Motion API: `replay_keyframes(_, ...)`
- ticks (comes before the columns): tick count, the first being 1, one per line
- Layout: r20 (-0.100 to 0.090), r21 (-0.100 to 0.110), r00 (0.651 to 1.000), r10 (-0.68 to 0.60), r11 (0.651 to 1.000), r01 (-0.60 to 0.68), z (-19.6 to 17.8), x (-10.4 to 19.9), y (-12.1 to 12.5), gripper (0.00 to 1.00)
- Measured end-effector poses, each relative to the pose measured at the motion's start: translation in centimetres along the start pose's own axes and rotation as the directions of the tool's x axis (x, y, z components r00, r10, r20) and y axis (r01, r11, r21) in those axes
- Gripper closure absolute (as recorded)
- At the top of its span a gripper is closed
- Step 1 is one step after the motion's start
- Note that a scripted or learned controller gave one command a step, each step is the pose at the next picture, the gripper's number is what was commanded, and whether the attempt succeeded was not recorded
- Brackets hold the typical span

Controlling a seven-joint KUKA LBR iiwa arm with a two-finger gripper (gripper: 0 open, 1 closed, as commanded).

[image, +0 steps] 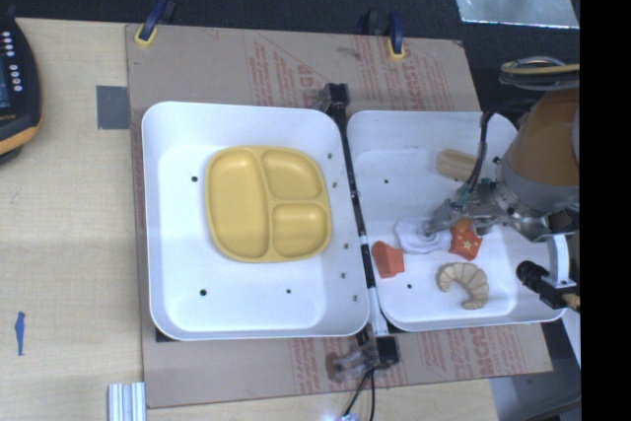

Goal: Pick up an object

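In the right bin (pixel 394 141), my gripper (pixel 441 220) reaches in from the right and sits low over a small white object (pixel 414 238). An orange block (pixel 465 241) lies just right of the gripper tip, touching or nearly touching it. A tan croissant-shaped toy (pixel 465 282) rests near the bin's front. A red-orange wedge (pixel 388 259) sits at the bin's left wall. A tan cylinder (pixel 455 163) lies behind the gripper, partly hidden by a cable. I see nothing lifted off the bin floor.
The left bin (pixel 168 212) holds a yellow divided plate (pixel 266 203). The grey arm (pixel 540 163) with its orange band covers the right bin's right side. Clamps stand between the bins at front and back.
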State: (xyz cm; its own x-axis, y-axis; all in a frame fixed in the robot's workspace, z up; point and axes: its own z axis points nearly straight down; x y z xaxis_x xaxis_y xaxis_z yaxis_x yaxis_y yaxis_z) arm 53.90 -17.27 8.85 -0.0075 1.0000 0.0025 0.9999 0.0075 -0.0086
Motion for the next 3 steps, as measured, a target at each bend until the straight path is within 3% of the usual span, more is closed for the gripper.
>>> replay_keyframes(1, 0.003, -0.009, 1.0, 0.002, 1.0, -0.002, -1.7, -0.2, 0.3, 1.0)
replay_keyframes(2, 0.001, -0.003, 1.0, 0.009, 1.0, -0.009, -6.1, -2.6, -6.1, 1.0)
replay_keyframes(3, 0.002, -0.006, 1.0, 0.005, 1.0, -0.005, -2.2, -3.2, -6.3, 1.0)
